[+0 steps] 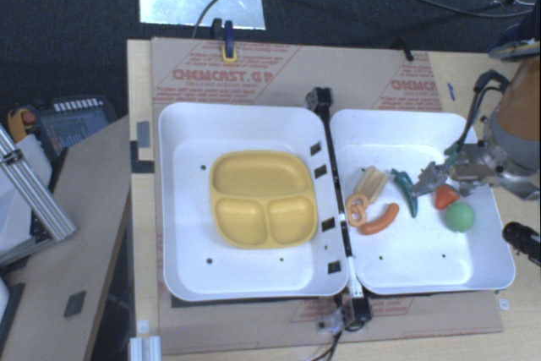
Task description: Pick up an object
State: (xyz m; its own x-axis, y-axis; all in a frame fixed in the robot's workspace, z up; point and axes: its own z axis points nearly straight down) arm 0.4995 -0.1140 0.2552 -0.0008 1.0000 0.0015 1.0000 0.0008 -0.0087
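Two shallow white plastic bins are sitting side by side along the near edge of the bench, the left bin (182,207) and the right bin (423,266). Inside the left one, a yellow plastic divided plate (260,197) with three compartments is lying flat and alone.

All the loose candidates are lying in the right bin: an orange sausage-shaped toy (380,218) touching a small orange ring-shaped piece (357,209), a pale tan wooden block (369,181) just above them, a dark teal curved toy (406,190), a red-orange rounded toy (445,197) and a green ball (460,217) just beside it.

Reaching in from the right, the grey arm is placing its two-finger gripper (433,177) low over the right bin, between the teal toy and the red-orange toy. Whether the fingers are spread or closed, I cannot tell; nothing is visibly sitting between them.

Judging by this, the pick is not yet done: every object is resting on the bin floor, so grasping and lifting are remaining. Crowding looks like the main obstacle, since the teal, red-orange and green pieces are lying close together beside the fingertips, and a closing grip could nudge a neighbour.
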